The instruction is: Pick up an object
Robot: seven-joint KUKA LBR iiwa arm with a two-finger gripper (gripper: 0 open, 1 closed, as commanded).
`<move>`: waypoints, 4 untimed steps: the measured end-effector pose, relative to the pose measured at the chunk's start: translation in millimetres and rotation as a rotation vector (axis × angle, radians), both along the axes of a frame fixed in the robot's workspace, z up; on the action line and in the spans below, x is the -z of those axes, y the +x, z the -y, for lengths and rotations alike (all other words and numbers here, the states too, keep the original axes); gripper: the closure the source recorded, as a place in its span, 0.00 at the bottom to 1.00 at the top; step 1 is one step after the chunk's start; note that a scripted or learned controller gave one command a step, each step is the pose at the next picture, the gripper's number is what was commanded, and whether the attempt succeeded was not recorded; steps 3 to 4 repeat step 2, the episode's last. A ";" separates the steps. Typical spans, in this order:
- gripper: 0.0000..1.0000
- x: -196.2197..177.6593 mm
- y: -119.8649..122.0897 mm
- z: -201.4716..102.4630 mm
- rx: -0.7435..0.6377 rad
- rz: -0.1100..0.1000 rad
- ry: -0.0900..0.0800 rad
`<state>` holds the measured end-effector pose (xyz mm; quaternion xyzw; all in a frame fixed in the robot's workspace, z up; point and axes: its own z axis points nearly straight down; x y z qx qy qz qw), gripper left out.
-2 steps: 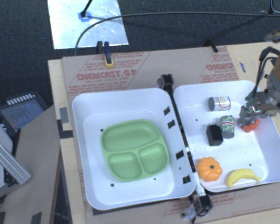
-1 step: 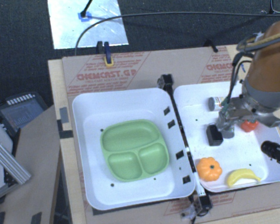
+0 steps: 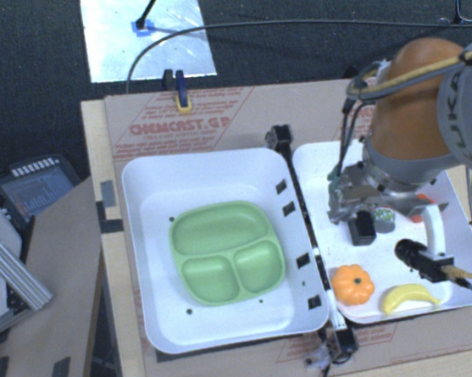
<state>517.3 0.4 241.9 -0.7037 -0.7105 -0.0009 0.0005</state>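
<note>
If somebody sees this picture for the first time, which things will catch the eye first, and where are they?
The big grey and orange arm stands out first, reaching in from the right over the right bin, with its gripper low near the bin's middle. Next comes the pale green divided plate lying in the centre of the left bin. Bright colours follow: a small orange pumpkin and a yellow banana along the right bin's near edge.

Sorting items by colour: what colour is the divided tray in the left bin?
Light green, seen plainly in the camera view: the divided tray.
</note>
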 end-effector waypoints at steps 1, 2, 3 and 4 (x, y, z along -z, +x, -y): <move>1.00 -3.1 -0.9 -53.3 -0.001 0.000 0.000; 1.00 0.7 5.3 -96.0 0.001 0.001 0.000; 1.00 0.7 5.3 -96.0 0.001 0.001 0.000; 1.00 0.7 5.3 -96.0 0.001 0.001 0.000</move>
